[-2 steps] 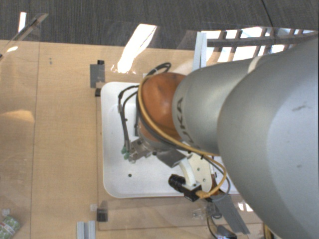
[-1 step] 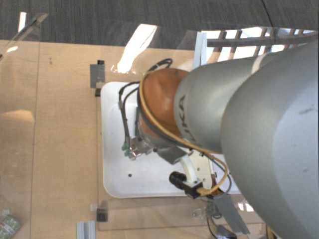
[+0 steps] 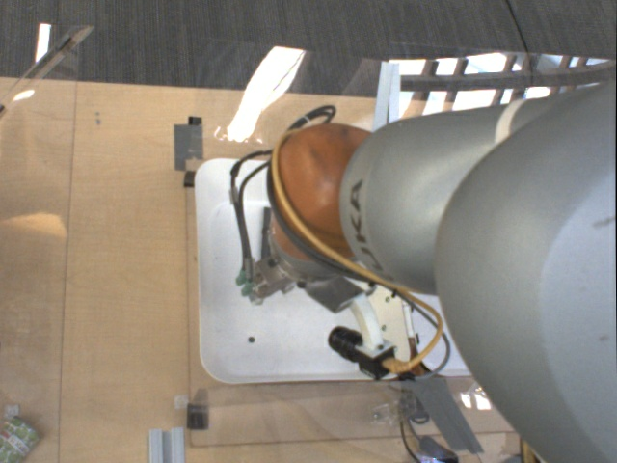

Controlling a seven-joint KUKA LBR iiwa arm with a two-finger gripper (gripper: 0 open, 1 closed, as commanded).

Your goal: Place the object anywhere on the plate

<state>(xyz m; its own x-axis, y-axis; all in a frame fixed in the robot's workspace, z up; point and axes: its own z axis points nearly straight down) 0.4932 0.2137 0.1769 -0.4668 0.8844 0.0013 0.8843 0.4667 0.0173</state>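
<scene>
Reaching in from the right of the camera view, the grey arm point(image 3: 482, 220) covers most of the white bin point(image 3: 217, 287) on the wooden counter point(image 3: 96, 287). Its orange band point(image 3: 318, 186) sits over the bin's upper middle, with black and yellow cables looped around it. Below the band, the gripper point(image 3: 253, 285) hangs low over the bin's left-centre area, near the bin floor. Whether the fingers are open or closed cannot be told, since the wrist body hides them; nothing can be seen held.

A small dark spot point(image 3: 252, 339) lies on the bin floor just below the gripper, apart from it; it is too small to identify. The task object and the plate cannot be made out on the visible bin surface, much of which lies under the arm.

A black cylindrical fitting point(image 3: 352, 345) projects from the wrist over the bin's lower edge. A grey bracket point(image 3: 189, 145) stands on the counter at the bin's upper left corner.
</scene>
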